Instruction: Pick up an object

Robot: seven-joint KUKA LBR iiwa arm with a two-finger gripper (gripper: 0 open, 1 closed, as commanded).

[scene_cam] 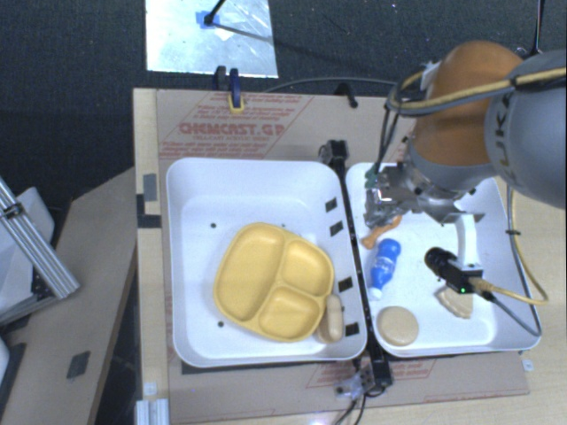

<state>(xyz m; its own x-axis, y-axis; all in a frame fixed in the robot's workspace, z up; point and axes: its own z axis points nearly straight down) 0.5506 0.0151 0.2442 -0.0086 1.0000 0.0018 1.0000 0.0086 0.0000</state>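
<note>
My gripper (383, 200) hangs over the far left part of the right bin (496, 330), beneath the orange-banded wrist. Just under it lies a small orange piece (381, 234), partly hidden by the gripper. A blue bottle (384, 266) lies right in front of that piece, along the bin's left wall. Nearer the front edge sit a round tan disc (398, 325) and a beige wedge (456, 305). A white oblong thing (467, 235) lies to the right of the gripper.
The left bin (199, 228) holds a yellow divided plate (275, 282) with a beige roll (332, 319) against its front right rim. A black divider (350, 237) runs between the bins. A yellow cable (518, 297) trails across the right bin.
</note>
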